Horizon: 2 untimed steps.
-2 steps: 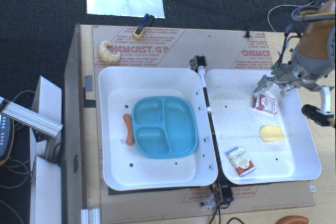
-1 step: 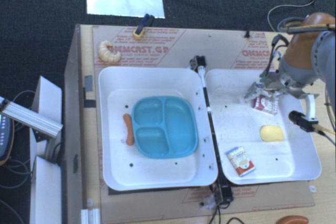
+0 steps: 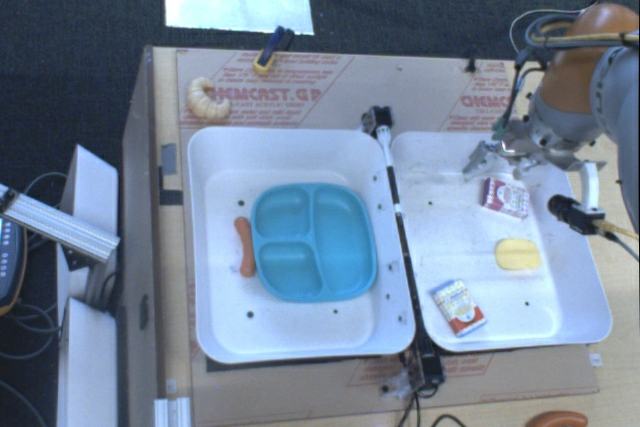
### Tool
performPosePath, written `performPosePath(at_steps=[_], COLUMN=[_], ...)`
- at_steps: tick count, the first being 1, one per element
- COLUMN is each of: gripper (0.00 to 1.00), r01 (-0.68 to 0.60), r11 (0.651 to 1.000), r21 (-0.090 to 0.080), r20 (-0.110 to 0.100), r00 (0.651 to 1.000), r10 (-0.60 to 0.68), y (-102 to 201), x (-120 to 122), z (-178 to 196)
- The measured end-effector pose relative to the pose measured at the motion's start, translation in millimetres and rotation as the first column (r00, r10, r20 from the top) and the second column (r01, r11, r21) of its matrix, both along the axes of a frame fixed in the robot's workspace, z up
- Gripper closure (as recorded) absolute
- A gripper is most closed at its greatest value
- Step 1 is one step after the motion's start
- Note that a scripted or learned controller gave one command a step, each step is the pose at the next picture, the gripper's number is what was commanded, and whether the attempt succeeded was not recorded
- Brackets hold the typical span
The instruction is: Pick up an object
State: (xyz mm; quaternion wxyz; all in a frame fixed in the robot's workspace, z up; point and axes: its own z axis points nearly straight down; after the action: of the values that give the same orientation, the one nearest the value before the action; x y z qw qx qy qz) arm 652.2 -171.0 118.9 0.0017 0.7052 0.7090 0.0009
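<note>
Three objects below seemingly open pincer

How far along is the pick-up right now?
Nothing looks lifted yet. The pincer hovers over the right bin, just above the red-and-white packet, with nothing seen between its fingers. The yellow piece and small box lie untouched. Grasping and lifting remain.

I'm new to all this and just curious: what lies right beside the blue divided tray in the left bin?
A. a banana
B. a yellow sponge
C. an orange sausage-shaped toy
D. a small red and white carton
C: the orange sausage-shaped toy lies along the left edge of the blue divided tray.
</note>
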Motion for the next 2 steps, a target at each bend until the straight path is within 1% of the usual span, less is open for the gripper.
performPosePath(at_steps=[1, 2], gripper=[0.0, 0.0], r01=[0.004, 0.004], r11=[1.0, 1.0], r21=[0.0, 0.0], r20=[-0.002, -0.003], r00=[1.0, 1.0], r10=[-0.004, -0.004], y=[-2, -16], x=[-28, -39], z=[-1, -4])
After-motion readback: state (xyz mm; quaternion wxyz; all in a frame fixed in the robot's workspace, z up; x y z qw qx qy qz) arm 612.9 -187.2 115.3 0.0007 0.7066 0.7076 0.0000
